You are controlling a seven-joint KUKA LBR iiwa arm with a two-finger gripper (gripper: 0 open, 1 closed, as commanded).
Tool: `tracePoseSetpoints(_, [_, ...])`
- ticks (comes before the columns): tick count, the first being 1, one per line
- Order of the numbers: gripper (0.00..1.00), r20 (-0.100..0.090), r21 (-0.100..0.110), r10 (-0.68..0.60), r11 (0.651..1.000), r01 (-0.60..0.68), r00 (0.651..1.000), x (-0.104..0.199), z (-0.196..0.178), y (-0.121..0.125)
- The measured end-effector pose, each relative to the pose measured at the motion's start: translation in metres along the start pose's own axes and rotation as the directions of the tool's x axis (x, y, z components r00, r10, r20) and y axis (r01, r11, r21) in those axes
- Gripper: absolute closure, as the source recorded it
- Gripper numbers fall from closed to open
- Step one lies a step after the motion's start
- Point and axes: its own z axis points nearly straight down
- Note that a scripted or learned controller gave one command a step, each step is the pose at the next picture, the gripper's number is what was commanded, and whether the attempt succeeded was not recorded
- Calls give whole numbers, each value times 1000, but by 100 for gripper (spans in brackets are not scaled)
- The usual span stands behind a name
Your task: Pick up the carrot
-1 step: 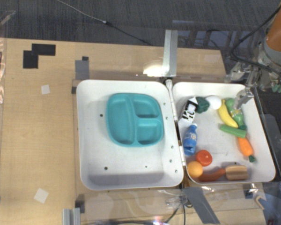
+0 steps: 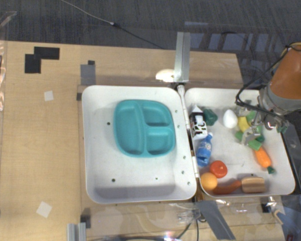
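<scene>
The carrot (image 2: pixel 263 157) is orange with a small green stub at its lower end. It lies on a slant near the right wall of the right bin (image 2: pixel 286 182). My gripper (image 2: pixel 253 136) hangs low just above and to the left of the carrot's upper end, below the arm's orange band. Nothing can be seen held in it; its lower part blends with a yellow and green item (image 2: pixel 244 122) beside it.
The right bin also holds a white egg (image 2: pixel 230 118), a green piece (image 2: pixel 210 117), a black-and-white bottle (image 2: pixel 198 126), a blue bottle (image 2: pixel 204 150), a red tomato (image 2: pixel 218 168), an orange (image 2: pixel 208 181), a sausage (image 2: pixel 228 187) and a bread piece (image 2: pixel 253 185). A teal divided plate (image 2: pixel 143 128) lies in the left bin (image 2: pixel 98 185).
</scene>
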Motion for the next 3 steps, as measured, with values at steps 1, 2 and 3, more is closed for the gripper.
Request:
tracePoseSetpoints(1, [0, -4, -3, -152, 988, 152, 988, 46, 1, 12])
tracePoseSetpoints(2, [0, -2, -3, -160, 987, 160, 987, 64, 0, 4])
tracePoseSetpoints(3, [0, -6, -5, -235, 972, 235, 972, 91, -1, 4])
